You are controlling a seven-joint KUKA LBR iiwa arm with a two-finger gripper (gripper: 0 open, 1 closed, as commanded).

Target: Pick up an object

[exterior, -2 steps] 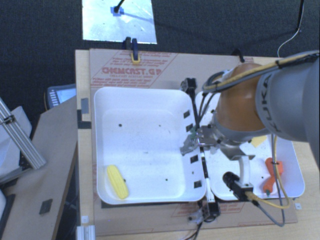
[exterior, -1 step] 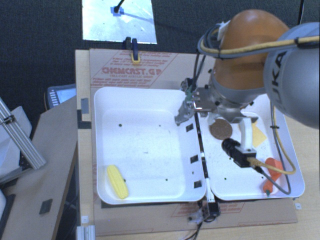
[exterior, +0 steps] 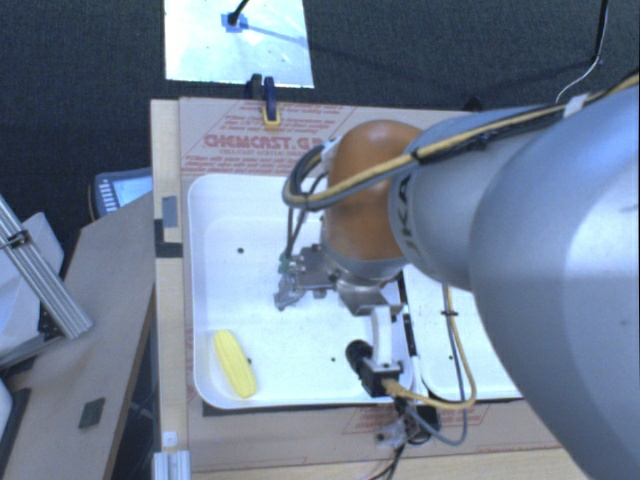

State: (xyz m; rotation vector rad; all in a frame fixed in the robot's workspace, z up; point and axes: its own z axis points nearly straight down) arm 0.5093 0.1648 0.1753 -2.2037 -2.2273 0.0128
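The only candidate for picking is a yellow corn cob (exterior: 234,363), lying flat near the front-left corner of the left bin (exterior: 215,218). To take it well, the gripper (exterior: 292,290) should travel toward that corner, descend with its jaws straddling the cob across its narrow width rather than its length, and keep clear of the bin wall (the cob lies close to it). The arm (exterior: 480,218) reaches in from the right, its orange band (exterior: 365,193) above the wrist, gripper over the bin's middle, well apart from the cob. Whether it is released or clenched cannot be told.
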